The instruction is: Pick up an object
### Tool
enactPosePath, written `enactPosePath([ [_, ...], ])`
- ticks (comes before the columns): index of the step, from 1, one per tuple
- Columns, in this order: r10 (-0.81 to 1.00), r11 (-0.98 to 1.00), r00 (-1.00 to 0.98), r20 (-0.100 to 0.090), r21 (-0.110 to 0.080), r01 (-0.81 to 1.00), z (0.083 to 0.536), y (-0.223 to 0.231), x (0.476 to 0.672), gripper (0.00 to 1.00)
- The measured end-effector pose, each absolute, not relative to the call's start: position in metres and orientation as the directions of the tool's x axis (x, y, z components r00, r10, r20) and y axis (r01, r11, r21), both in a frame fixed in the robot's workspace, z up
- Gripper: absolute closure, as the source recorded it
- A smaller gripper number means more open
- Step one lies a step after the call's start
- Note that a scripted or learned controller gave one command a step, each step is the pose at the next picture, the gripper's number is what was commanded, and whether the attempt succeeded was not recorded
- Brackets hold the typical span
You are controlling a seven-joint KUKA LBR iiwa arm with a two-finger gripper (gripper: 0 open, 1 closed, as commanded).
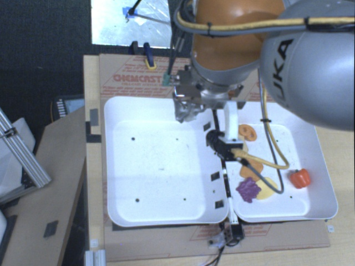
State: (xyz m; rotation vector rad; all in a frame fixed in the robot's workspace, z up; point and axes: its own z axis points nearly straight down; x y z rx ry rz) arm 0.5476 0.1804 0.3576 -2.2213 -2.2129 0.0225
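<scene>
Grey arm (pixel 310 65) with an orange band (pixel 238 15) occupies the upper right of the frame, nearest the lens. The letters "UKA" read down its casing, with the letter before them cut off. Its wrist ends in the jaws at upper centre, over the far rim of the left bin (pixel 161 170), close to the divide between the 2 bins. The metal wrist above hides the jaws, so whether they stand wide or narrow cannot be told.

All 5 objects lie in the right bin (pixel 316 204), below and to the right of the jaws and apart from them:
- an orange disc (pixel 247 132), the nearest to the jaws
- an orange piece (pixel 254 165), partly hidden
- a purple lump (pixel 248 189), touching a flat yellow piece (pixel 267 192)
- a red-orange lump (pixel 300 178), farthest right

Their exact shapes are too small to make out. Red print reading "CHEMCAST" shows on the brown sheet (pixel 138 76) beneath the bins on the desk (pixel 61 143). The smaller lines of print there are illegible.
</scene>
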Motion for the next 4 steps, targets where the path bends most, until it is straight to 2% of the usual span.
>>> enactPosePath([
  [1, 1.0, 0.004, -0.004, 0.007, 0.019, 1.0, 0.52, 0.184, 0.548, 1.0],
  [2, 1.0, 0.009, -0.009, -0.002, -0.008, 1.0, 0.412, 0.238, 0.539, 1.0],
  [3, 1.0, 0.005, -0.005, 0.007, 0.015, 1.0, 0.544, 0.222, 0.521, 1.0],
  [4, 1.0, 0.009, -0.009, 0.003, 0.004, 1.0, 0.547, 0.224, 0.522, 1.0],
])
